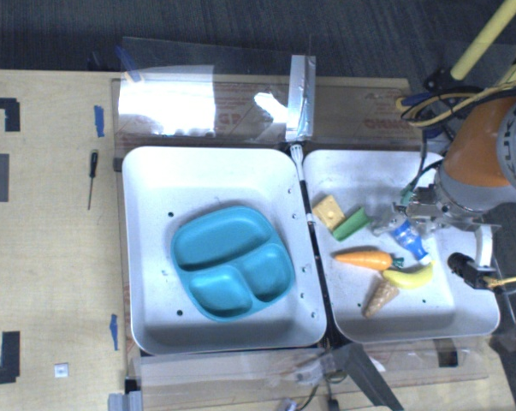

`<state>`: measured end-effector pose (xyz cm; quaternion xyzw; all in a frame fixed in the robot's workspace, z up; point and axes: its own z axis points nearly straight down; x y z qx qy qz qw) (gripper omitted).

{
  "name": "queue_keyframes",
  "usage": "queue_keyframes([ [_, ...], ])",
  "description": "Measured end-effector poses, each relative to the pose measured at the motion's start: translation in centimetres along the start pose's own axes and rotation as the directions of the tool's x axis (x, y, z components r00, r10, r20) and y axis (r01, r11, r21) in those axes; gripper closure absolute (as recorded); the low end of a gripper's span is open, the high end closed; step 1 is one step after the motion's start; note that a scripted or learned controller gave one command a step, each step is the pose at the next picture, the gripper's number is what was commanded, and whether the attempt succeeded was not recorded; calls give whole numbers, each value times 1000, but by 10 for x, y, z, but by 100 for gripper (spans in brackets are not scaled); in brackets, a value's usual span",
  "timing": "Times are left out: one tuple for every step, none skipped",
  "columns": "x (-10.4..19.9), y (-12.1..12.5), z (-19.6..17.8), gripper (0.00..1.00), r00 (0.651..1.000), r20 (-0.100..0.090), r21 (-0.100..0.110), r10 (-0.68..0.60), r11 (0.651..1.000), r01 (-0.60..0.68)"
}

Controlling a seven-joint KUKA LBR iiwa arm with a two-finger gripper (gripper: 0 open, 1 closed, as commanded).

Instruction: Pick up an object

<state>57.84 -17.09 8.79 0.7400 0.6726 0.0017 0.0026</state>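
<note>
The right bin (352, 165) holds several small items. A yellow block (327, 211) lies beside a green block (352, 223) near the bin's left wall. An orange carrot (364, 259), a yellow banana (409, 275) and a tan cone (379, 296) lie in the middle and toward the front. A blue-and-white object (409, 240) lies just above the banana. My gripper (418, 212) hangs low over the bin's right half, directly behind that blue-and-white object and very close to it. Whether it touches the object I cannot tell.
The left bin (146, 187) carries a blue divided plate (232, 261). The arm's orange band (480, 144) and grey wrist cover the right bin's far right corner. A clear plastic sheet (206, 101) and yellow cables (446, 101) lie behind the bins.
</note>
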Motion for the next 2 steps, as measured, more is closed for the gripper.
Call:
queue_keyframes([
  [0, 1, -11, 100, 1000, 1, -2, 2, 1000, -2],
  [87, 23, -127, 100, 1000, -3, -3, -4, 1000, 4],
])
